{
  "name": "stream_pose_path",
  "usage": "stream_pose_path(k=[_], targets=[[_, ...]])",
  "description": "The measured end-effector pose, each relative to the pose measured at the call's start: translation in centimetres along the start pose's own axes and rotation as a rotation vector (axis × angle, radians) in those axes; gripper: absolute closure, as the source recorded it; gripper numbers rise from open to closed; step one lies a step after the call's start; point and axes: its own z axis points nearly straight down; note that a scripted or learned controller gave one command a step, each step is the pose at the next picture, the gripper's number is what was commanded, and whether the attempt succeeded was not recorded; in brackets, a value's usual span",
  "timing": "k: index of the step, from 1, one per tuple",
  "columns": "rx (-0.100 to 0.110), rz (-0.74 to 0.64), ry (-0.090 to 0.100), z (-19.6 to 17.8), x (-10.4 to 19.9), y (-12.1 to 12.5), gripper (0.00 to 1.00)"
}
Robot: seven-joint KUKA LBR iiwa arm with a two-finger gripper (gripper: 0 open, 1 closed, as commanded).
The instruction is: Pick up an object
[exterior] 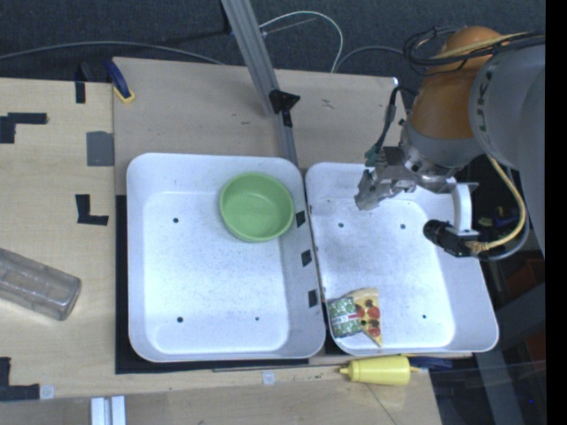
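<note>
We look down on a bench (pixel 204 104) with two white bins side by side. In the left bin (pixel 159 264) a green bowl (pixel 257 206) sits near the far edge, close to the far right corner of that bin. The bowl stands the right way up.

In the right bin (pixel 416 264) a small packet (pixel 355 314) with green, red and yellow colours lies in the near left corner, close to the wall between the two bins. It looks a bit crumpled.

The grey arm (pixel 496 87) with its orange band comes in from the right. Its gripper (pixel 370 193) hangs over the far left part of the right bin, well apart from the packet. We see nothing held in the gripper, and we cannot tell if it is open or closed.

A yellow bottle (pixel 383 370) lies on its side on the bench, just beside the near edge of the right bin. A clear plastic cup (pixel 35 283) lies on its side at the left edge of the bench. A grey metal pole (pixel 257 51) slants across the far edge of the bench.
</note>
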Motion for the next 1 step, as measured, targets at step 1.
stream_pose_path(k=[1], targets=[[-0.001,-0.002,0.001,-1.04,6.30,-0.12,1.00]])
